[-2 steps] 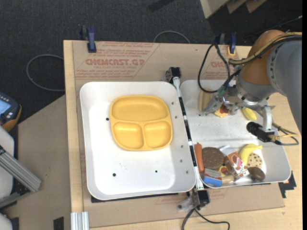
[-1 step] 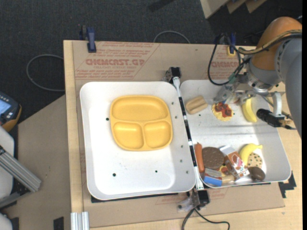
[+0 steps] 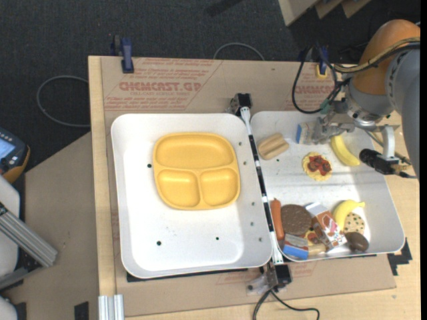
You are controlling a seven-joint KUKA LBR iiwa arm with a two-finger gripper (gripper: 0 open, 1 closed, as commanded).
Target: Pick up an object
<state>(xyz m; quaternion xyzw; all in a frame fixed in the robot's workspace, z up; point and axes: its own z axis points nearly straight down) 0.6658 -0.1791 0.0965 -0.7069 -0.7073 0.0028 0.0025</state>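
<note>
We see a cardboard-covered bench on dark carpet, bearing two white bins. The gripper hangs at the right bin's far edge, near a banana. The left bin holds a yellow tray.

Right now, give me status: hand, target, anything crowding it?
Hand low over right bin's far end, nothing seen in it. Banana just beside it. Blue piece on its other side, pizza toy nearby.
</note>
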